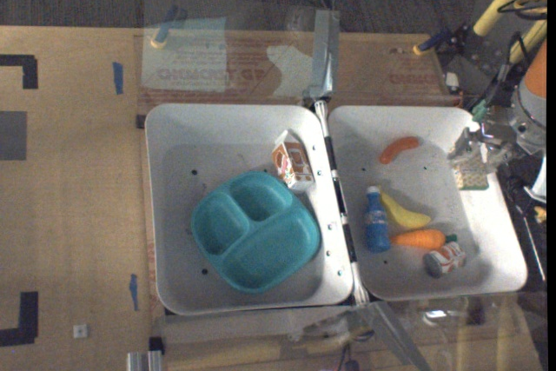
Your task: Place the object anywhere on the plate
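We see a teal plate [254, 230] and a small carton [293, 160] in the left bin [165, 187]. The right bin [495, 265] holds a sausage [399, 149], bottle [375, 221], banana [406, 212], carrot [420, 239] and can [444, 259]. The gripper [473, 145] hangs over that bin's far right edge, near the sausage; its grip we cannot tell.

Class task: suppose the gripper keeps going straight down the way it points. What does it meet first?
Probably the small patterned item lying under the gripper at the right bin's right edge; otherwise the bin floor. Depth is hard to judge from this slanted view.
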{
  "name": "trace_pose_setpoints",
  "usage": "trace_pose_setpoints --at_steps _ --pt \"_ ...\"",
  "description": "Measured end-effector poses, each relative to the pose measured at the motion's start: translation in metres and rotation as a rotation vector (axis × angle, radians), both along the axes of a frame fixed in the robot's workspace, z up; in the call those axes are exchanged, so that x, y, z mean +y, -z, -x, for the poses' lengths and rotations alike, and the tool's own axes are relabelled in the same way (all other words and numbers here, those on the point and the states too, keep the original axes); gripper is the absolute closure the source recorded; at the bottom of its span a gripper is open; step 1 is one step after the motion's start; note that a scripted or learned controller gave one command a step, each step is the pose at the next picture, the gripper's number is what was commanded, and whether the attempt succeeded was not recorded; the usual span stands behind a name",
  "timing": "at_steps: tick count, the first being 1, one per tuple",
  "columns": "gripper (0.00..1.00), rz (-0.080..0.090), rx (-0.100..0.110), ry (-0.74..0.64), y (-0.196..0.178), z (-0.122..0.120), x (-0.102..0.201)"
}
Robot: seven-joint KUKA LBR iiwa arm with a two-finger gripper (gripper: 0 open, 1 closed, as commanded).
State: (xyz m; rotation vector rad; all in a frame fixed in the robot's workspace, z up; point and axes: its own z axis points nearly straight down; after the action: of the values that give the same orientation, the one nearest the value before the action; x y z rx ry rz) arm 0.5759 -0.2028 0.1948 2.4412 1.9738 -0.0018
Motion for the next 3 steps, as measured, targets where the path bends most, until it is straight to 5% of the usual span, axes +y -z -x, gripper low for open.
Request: trace_pose_setpoints --at_steps 1,2,3 --pt "1.0 0.002 -0.003 -0.001 -0.011 -0.001 0.0" --pt "1.0 -0.004 0.004 0.14 0.007 -0.003 0.085" --pt "1.0 -0.004 0.003 -0.237 0.01 0.027 0.178"
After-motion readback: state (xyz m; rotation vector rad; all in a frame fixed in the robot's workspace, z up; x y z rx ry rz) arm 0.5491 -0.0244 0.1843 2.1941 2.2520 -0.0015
